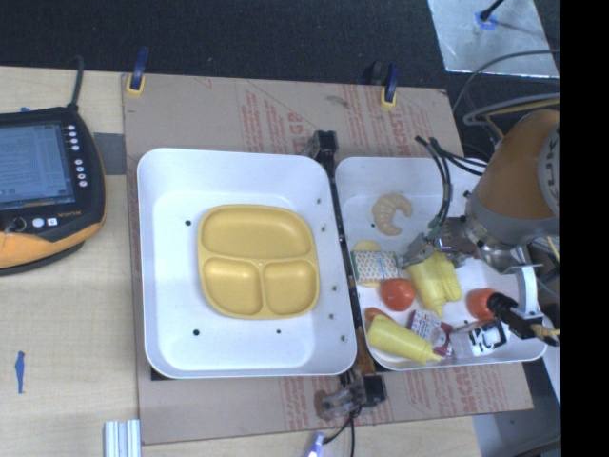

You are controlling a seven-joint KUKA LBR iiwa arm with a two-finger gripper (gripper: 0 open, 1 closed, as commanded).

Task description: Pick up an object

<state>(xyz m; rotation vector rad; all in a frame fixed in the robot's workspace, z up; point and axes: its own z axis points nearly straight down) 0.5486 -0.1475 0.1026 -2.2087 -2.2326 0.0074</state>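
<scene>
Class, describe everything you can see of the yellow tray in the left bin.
The yellow tray is a smooth, plastic-looking dish with rounded corners and three hollows: one wide one across the far side, two smaller ones side by side nearer the camera. It lies flat, right way up, about mid-floor in the left bin, clear of its walls. Nothing lies in it or touches it except the bin floor.

- The desk (285, 93) is viewed from one fixed camera set above it, angled downward at a slant.
- Both white bins, left (157, 255) and right (362, 184), are taken in whole at moderate range.
- The arm (519, 174) is seen entering from the right.
</scene>
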